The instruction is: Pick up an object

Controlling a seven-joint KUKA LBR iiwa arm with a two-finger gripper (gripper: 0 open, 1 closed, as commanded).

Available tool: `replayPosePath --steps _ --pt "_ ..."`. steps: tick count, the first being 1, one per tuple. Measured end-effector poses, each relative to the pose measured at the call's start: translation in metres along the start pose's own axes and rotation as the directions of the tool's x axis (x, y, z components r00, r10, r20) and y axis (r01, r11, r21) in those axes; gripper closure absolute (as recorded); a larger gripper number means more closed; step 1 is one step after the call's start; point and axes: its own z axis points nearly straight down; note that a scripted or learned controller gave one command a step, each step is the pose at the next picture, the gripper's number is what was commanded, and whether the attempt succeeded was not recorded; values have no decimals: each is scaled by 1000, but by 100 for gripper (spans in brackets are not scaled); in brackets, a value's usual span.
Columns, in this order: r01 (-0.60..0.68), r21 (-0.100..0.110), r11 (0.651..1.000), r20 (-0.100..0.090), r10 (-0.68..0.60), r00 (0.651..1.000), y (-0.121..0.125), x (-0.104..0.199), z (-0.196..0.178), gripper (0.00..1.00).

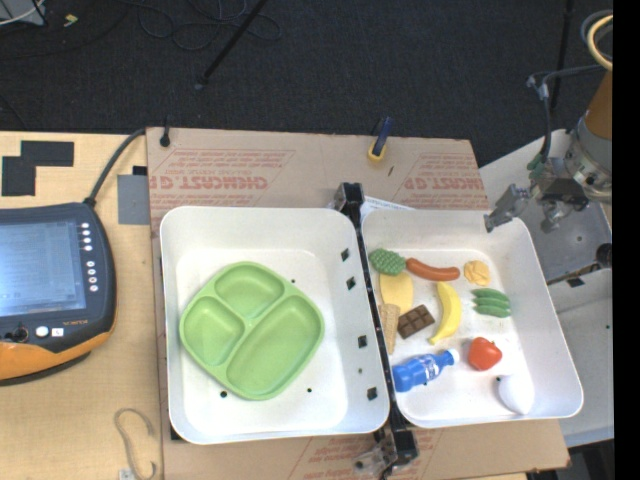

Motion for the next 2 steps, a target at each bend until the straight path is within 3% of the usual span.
replayPosePath --steps 1,2 --pt "1 -7 1000 2 -1 1000 1 0 -4 0" --pt "2 -2 1000 1 -2 1000 1 3 61 0"
